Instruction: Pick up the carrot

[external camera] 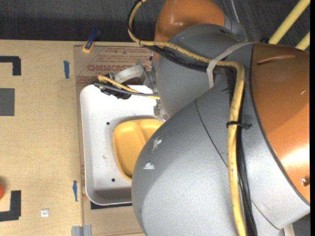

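Across the right and centre of your camera view the grey arm (211,146) bulks large, with its orange band (283,112) curving down the right side and a second orange section (189,11) at the top. A yellow cable (237,112) runs along the arm. Left of it you can see part of a white bin (96,146) resting on a brown cardboard sheet (106,60). A yellow bowl-shaped object (130,144) lies in the bin, its right part hidden under the arm. Near the bin's top edge dark and yellow wires (115,87) poke out beside pale hardware (130,73) that may belong to the gripper; you cannot tell how the gripper stands, since the arm covers it. You cannot make out the carrot, and its place cannot be told. At the far left edge a small red-orange patch (1,191) sits on the bench (39,132), too cropped to identify
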Action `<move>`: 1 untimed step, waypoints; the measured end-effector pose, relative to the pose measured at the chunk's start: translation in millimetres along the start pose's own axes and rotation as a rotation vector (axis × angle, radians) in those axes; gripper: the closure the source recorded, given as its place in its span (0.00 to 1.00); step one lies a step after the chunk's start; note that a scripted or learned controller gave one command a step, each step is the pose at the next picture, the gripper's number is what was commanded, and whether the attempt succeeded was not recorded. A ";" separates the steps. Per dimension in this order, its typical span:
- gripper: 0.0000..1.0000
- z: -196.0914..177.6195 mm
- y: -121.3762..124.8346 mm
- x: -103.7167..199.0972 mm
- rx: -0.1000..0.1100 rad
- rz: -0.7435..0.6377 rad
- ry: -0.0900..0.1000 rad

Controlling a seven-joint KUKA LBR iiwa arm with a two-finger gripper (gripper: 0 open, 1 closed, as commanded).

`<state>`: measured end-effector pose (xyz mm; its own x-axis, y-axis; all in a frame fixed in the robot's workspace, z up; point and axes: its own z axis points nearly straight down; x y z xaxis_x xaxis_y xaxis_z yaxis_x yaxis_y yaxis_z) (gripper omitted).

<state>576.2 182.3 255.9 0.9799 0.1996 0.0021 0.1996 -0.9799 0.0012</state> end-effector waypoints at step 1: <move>1.00 -9.3 -0.8 0.2 0.000 -0.001 0.000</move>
<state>576.1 183.1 265.2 0.9798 0.2001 0.0018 0.2001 -0.9798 0.0011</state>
